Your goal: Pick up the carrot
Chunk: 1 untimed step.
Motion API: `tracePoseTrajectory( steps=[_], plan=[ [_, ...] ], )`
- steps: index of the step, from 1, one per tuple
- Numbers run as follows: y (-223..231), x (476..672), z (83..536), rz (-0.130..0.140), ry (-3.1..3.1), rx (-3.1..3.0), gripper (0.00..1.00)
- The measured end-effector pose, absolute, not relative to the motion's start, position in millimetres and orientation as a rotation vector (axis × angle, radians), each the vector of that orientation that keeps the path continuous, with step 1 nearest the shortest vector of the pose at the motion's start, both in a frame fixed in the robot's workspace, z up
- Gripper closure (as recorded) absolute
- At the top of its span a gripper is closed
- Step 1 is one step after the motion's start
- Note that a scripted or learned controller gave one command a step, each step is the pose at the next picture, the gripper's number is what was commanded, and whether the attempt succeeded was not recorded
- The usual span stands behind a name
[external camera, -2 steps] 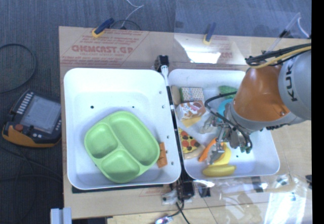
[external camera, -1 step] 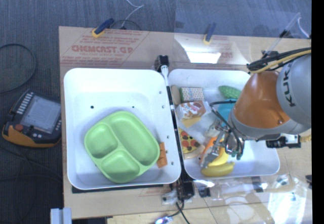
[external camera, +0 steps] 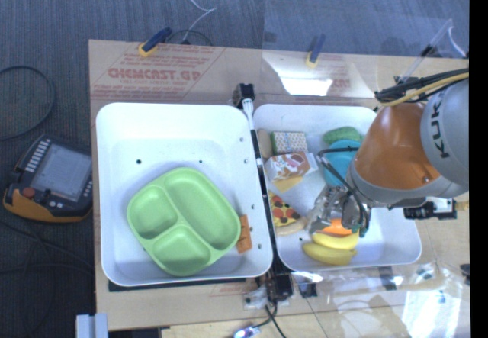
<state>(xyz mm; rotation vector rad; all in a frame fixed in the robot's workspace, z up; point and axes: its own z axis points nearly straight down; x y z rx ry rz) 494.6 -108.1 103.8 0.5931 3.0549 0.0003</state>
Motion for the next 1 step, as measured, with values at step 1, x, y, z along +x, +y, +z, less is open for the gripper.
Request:
tracePoseTrajectory(
  steps=[1],
  plan=[
    [-64.2, 486.3, 186.4, -0.002, 3.119, 0.303, 1.0]
  ],
)
